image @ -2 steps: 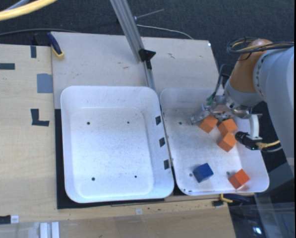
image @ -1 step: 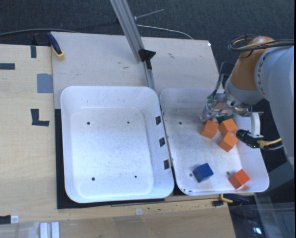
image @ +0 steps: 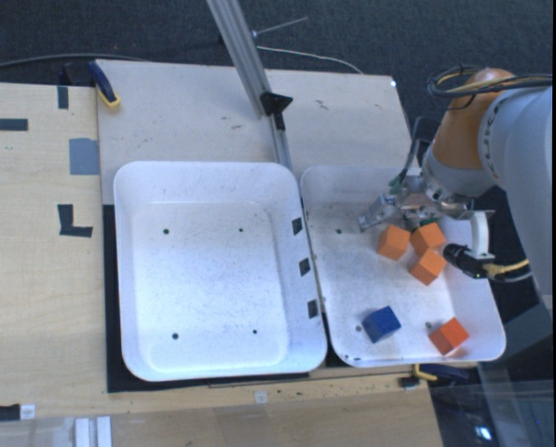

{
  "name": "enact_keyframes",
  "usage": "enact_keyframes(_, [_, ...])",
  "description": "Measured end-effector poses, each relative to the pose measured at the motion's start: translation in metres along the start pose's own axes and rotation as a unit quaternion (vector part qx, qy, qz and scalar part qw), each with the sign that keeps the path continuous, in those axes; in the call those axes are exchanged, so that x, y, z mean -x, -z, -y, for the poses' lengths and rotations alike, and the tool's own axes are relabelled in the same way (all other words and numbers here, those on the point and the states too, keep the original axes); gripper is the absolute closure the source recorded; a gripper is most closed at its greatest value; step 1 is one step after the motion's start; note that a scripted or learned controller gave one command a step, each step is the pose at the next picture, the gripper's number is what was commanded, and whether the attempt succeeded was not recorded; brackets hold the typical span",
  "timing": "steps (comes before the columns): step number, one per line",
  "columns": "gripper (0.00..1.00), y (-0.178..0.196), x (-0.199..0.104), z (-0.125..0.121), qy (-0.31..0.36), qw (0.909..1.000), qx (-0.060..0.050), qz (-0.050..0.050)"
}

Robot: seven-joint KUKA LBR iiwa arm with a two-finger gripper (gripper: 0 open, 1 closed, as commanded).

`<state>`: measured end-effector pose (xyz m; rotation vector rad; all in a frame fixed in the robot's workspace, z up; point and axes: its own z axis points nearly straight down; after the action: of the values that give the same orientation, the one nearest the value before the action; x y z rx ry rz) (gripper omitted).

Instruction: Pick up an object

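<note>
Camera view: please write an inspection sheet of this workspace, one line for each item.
Surface: light bench bearing the left white bin and the right white bin.
Job's things: in the right bin, three orange blocks clustered below the gripper, a fourth orange block near the front corner, one blue block.
Clutter: grey and dark tape patches on the bench.
Grippers: gripper low over the cluster; grasp cannot be judged.
Cables: thin cable along the back edge; loops at the wrist.
Surroundings: dark floor, slanted metal rail.
</note>
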<state>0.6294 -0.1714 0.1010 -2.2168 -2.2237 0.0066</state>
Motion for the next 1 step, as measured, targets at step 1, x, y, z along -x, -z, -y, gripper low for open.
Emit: enact_keyframes(1, [0.00,-0.0079,-0.0178,0.0301,-0.001,1.0000,0.003,0.001])
